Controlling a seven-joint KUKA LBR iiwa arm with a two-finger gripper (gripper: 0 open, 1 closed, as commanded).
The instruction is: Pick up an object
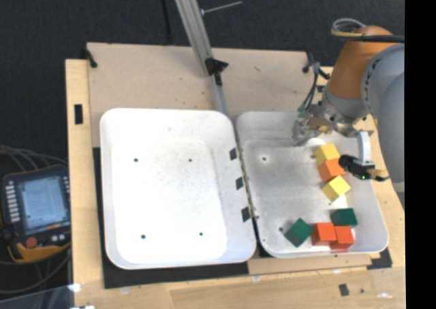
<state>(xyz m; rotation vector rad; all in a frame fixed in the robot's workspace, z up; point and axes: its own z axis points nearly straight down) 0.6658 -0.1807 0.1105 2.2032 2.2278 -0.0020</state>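
The pincer (302,132), whose state I cannot tell, hangs over the right bin (272,185) in the approach step, needing a drop onto the nearby yellow block (326,152).

A robotics laboratory test cell. A plywood worktop (170,76) stands on dark carpet-like flooring (61,8). On the worktop lie two shallow white bins (116,137), side by side; the right-hand bin (272,131) holds small coloured blocks (332,177). An industrial arm with an orange band (351,69) reaches over that bin from the right. An aluminium mast (194,25) rises behind the bins. Left of the worktop, a handheld control pendant with a lit screen (37,205) rests beside loose cables (20,154).
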